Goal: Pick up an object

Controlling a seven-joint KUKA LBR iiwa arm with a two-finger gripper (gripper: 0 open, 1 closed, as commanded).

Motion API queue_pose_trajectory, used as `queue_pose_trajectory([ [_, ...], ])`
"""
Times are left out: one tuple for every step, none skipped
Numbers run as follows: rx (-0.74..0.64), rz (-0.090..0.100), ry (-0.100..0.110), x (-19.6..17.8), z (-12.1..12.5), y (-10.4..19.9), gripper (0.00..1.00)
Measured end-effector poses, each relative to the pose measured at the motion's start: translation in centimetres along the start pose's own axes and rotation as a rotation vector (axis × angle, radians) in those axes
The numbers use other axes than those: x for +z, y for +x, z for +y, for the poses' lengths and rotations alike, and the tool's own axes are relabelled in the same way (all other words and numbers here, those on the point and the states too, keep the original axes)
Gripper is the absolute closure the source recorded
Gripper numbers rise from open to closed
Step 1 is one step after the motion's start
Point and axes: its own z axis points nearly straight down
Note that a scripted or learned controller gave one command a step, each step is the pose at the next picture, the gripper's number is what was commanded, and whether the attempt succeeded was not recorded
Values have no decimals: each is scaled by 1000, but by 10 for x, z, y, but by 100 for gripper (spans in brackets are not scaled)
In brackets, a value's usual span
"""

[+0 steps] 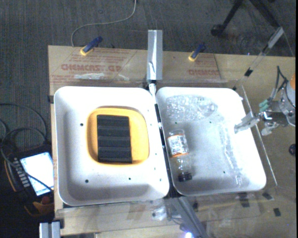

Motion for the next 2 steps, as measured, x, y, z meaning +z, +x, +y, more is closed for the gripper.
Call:
queue_pose_trajectory([
  [-31,-2,0,30,50,7,0],
  [32,-1,1,41,-33,8,0],
])
